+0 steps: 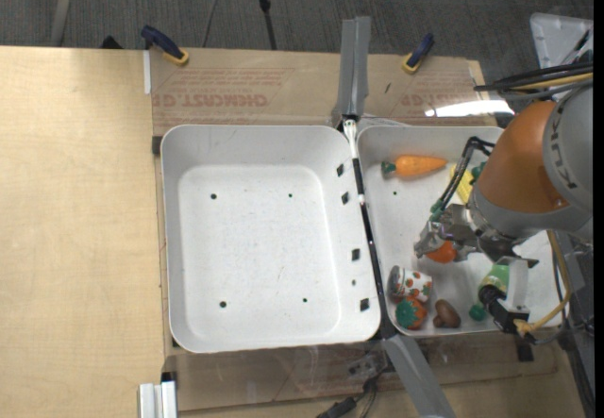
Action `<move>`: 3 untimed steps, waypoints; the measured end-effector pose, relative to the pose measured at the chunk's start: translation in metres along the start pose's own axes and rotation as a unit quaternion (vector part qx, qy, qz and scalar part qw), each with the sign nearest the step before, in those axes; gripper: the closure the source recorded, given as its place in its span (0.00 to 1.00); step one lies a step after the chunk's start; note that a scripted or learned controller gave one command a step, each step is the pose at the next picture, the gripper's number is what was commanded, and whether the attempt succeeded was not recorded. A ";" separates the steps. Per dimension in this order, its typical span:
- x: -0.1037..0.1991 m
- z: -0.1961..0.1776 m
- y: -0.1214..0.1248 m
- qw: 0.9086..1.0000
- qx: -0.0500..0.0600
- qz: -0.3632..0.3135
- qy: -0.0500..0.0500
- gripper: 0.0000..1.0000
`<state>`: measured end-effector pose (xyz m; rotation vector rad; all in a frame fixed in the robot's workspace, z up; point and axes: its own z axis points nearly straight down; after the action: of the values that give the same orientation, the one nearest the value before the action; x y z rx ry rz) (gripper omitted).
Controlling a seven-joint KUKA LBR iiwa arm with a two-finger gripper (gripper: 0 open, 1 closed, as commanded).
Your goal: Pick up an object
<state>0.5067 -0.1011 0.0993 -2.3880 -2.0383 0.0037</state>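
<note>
Fingers (440,244) low in right bin (377,218), grip state unclear; orange-red toy (442,254) beneath: light, smooth, rounded; grasp across its middle

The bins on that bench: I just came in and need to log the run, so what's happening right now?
The KUKA arm reaches into the right bin from the right, its end effector low over a small orange-red object; a grasp can't be confirmed. A toy carrot lies near the bin's far edge, and a few small toys sit along its near edge. The left bin sits alongside.
</note>
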 end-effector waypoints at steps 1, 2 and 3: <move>0.055 -0.092 0.042 1.000 0.000 -0.001 -0.001 1.00; 0.055 -0.091 0.042 1.000 0.000 -0.001 -0.001 0.00; -0.015 -0.033 -0.023 1.000 0.001 -0.028 0.000 0.00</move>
<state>0.4817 -0.1118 0.1324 -2.3294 -2.1045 0.0055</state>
